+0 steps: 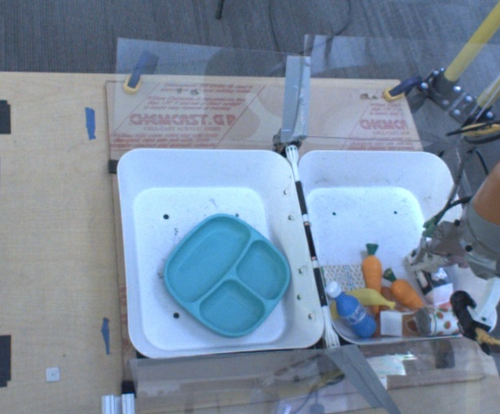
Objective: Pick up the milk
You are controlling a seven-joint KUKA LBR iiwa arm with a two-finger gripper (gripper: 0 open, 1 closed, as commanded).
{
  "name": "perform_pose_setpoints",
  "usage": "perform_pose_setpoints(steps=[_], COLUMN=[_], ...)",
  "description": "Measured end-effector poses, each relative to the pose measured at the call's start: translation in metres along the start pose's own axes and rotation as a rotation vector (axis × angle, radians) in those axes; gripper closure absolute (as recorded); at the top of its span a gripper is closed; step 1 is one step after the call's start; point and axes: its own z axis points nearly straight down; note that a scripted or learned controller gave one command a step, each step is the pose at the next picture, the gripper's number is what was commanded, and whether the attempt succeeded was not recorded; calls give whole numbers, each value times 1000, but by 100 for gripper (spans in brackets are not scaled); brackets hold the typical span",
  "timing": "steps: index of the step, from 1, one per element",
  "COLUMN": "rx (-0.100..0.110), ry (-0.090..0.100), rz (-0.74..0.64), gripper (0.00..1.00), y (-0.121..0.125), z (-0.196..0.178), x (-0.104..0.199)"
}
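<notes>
Overhead slanted view of the bench with two shallow white plastic bins set side by side. The left bin holds a teal plastic plate with three compartments, lying flat and turned at an angle to the bin walls. The right bin holds a cluster of toy foods crowded into its near right corner. The milk, a small blue bottle with a white cap, lies tilted near the front wall, close to the divider between the bins, cap pointing up and left. Just beside it lies a yellow banana-shaped toy. An orange carrot with a green top stands behind the banana, and a second orange carrot-like piece lies to its right. A small white cube sits at the front wall, near the milk but apart from it.

The grey arm with its orange band enters from the right edge. Its two-finger gripper hangs over the right side of the right bin, above the toy cluster and well to the right of the milk. How far the gripper is open cannot be told.
</notes>
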Motion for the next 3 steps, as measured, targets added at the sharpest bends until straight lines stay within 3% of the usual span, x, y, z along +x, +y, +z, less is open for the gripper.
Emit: perform_pose_setpoints(steps=[1,2,3], rx=[-16,-19,-19], ry=[1,-9,8], rz=[-31,-182,-116], gripper=[0,0,0], y=[-1,-1,7], z=[10,11,11], x=[-7,-8,-18])
